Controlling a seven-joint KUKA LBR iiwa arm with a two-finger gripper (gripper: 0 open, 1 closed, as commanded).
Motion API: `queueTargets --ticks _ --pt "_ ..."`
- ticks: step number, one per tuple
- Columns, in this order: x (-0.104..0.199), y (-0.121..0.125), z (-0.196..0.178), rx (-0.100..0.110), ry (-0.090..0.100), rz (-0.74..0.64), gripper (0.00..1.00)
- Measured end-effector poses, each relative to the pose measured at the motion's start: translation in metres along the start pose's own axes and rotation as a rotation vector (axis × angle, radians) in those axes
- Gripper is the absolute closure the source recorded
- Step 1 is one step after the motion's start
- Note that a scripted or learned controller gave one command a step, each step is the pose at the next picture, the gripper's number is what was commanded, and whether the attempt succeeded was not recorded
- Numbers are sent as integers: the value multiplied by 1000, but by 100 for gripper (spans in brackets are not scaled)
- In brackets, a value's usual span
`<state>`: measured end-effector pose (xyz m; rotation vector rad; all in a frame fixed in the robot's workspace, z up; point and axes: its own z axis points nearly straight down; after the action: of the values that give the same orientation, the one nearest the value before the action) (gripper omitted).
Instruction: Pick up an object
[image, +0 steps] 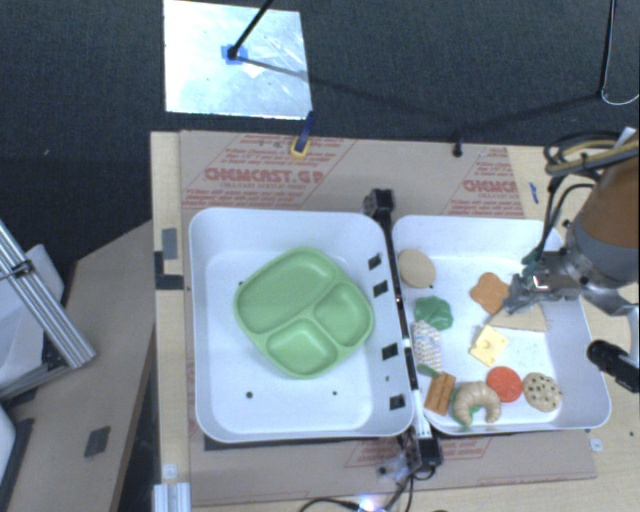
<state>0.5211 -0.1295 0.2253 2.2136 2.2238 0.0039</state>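
Claw (527, 293) sits low in the right bin (585, 420), at its right-centre, right over a pale flat wedge (527, 320) w/ a brown toast-like slice (489, 292) just to its left. Can't tell if the claw is open or shut, or if it's got anything; too dark and small.

Likely target is the pale wedge or the toast slice. Both look like toy food: prob. light, stiff plastic, smooth and a bit slippery. Flat pieces lying down are awkward to take from above; best pinch across the narrow width at the edges, or tip one up against the bin wall.

Easier picks nearby: the croissant (476, 400) at the near edge is chunky and curved, grab across its middle. Round tan bun (416, 268) at far left of that bin may roll. Yellow cheese square (489, 346) is thin and flat too.

Left bin (215, 400) holds a green divided tray (303, 312), broad, not a good pinch.
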Motion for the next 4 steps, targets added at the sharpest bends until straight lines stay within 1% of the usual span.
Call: queueTargets --ticks 1,2,3,4 --pt "46 30 -9 0 2 -6 100" --pt "85 68 -17 -1 2 -5 100" --pt "127 105 0 1 2 -5 100" --pt "161 132 2 0 2 -4 100"
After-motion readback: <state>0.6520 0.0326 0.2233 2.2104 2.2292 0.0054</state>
